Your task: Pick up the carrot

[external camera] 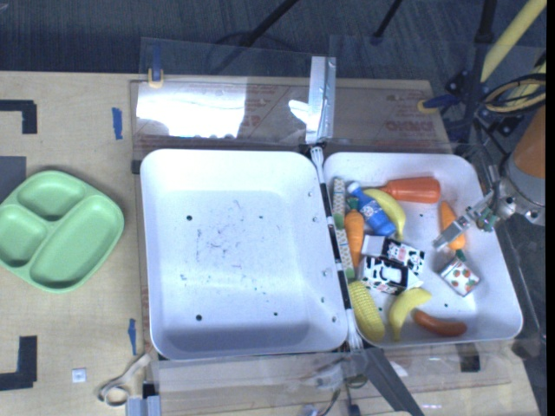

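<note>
Gripper (455,232), finger state impossible to tell, hovers right of frame over the right bin (507,306); the carrot (354,230), probably light, rigid and slick, suits a mid-body grasp.

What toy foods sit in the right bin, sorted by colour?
Orange: 3, carrot, a long piece, a piece by the tool
Yellow: 3, two bananas, corn
Red: 1, sausage
Total: 7
</note>
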### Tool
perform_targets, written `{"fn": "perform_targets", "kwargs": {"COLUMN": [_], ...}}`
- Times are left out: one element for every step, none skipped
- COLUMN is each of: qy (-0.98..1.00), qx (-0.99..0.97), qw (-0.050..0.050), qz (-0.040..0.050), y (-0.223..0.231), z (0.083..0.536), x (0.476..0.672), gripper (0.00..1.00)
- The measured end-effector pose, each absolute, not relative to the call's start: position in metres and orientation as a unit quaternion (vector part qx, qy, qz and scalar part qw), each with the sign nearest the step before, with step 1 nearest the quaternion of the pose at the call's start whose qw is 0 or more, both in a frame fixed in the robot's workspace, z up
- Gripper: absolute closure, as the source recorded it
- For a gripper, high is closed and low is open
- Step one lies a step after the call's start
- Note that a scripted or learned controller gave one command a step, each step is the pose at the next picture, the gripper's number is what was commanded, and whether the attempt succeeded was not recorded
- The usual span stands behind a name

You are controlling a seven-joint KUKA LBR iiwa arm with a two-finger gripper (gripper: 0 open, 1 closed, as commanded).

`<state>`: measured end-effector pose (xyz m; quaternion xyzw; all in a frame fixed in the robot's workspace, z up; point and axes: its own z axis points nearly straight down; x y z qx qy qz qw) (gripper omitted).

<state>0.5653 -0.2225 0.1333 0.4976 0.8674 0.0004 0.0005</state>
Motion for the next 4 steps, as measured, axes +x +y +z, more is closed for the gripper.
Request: {"fn": "perform_targets", "kwargs": {"qy": [0.866,0.83,0.836,0.852], "qx": [0.5,0.557,0.548,0.523], "qw": [0.001,0.001,0.0,0.002], "qz": [0.0039,0.0003,0.0001,0.0004], "y": [-0.217,-0.19,-0.224,-0.223], "z": [0.086,0.161,0.146,0.154], "x": [0.597,0.614,0.555,0.595], "gripper": [0.0,0.0,0.0,0.0]}}
